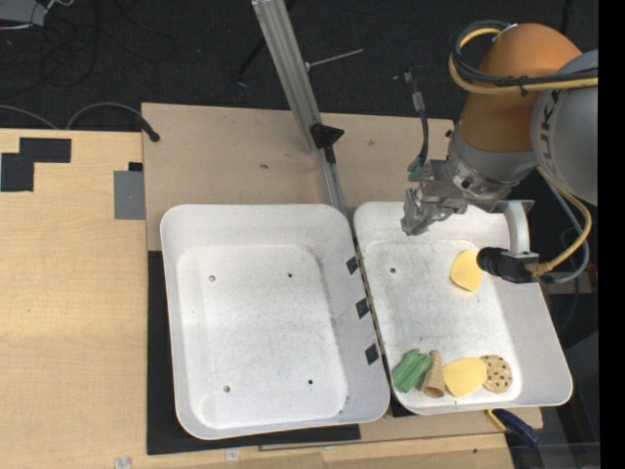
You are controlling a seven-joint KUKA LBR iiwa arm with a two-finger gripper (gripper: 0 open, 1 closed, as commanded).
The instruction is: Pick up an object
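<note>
yellow piece lies on right white bin; pincer above, grip state unclear

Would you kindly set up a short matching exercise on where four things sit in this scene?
Things:
1. green toy
2. cookie
3. yellow piece
4. gripper

Places:
A. near corner of the right bin, beside another yellow piece
B. alone by the right bin's right wall
C. over the right bin's far end
D. near the divider between the bins, next to a tan cone

Pairs: 1-D, 2-A, 3-B, 4-C
</note>
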